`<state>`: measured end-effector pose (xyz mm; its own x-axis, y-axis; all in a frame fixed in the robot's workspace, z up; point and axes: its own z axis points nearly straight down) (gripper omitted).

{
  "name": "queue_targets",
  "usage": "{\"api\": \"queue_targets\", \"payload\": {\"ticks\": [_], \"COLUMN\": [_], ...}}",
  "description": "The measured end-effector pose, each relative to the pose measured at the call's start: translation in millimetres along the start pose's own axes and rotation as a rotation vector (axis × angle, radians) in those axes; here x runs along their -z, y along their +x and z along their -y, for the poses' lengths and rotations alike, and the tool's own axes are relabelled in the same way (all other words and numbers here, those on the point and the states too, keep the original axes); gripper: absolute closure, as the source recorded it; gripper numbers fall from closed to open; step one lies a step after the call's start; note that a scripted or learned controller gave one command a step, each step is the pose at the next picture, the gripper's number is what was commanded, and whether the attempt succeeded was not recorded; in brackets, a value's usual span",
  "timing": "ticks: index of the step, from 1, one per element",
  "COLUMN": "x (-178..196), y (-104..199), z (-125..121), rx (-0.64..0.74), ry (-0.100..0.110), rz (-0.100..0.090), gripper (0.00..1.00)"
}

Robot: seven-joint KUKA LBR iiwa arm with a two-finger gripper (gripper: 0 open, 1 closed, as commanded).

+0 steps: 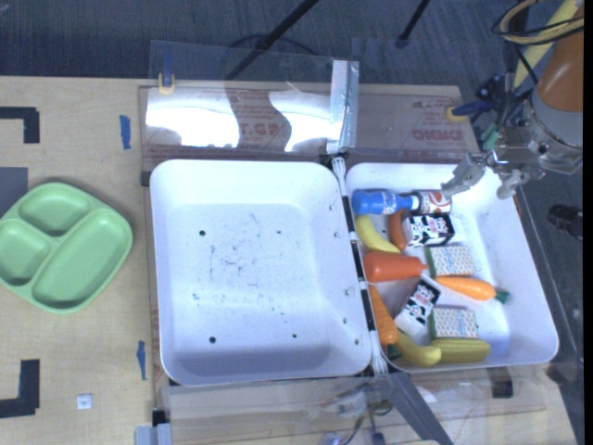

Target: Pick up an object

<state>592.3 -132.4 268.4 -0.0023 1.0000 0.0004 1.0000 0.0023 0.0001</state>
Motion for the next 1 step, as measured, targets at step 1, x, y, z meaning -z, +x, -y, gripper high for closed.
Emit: {"api": "queue_targets", "payload": {"ticks": [1], "x": [-100.6], "y": [-1.2], "z": [30.3], "rx": [-0.082], "ry": [0.0], "rz": [0.0], "gripper": [0.0]}}
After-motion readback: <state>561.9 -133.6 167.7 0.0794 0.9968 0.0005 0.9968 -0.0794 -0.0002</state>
